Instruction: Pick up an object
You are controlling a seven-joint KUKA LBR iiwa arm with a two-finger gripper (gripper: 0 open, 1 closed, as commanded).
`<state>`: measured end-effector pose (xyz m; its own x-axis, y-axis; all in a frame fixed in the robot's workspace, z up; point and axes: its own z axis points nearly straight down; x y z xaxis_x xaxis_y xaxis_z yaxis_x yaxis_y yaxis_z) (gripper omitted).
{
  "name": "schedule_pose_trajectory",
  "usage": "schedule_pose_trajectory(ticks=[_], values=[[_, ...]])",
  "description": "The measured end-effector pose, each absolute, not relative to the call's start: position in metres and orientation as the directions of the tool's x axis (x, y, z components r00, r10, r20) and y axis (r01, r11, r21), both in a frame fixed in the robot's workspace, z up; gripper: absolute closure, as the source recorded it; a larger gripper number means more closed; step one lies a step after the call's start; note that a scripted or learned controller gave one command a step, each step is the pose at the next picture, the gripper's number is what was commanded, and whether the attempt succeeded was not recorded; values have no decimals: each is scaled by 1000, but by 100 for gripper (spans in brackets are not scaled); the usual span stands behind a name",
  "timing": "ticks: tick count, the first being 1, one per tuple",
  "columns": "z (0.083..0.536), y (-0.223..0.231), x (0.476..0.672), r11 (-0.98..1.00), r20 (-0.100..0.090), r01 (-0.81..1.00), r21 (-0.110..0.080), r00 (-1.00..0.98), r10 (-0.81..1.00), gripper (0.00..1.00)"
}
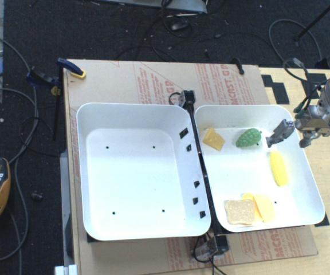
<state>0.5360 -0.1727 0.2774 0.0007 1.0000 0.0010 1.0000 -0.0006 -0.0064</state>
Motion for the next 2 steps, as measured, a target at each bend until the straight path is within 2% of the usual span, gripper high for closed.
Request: schedule_pose_trajectory(ticks=[1, 2], values=[[281, -173, 537, 0, 0, 1000, 0, 0, 1000, 0], [224, -164, 540, 1, 1, 1000, -5, -1, 1000, 0]])
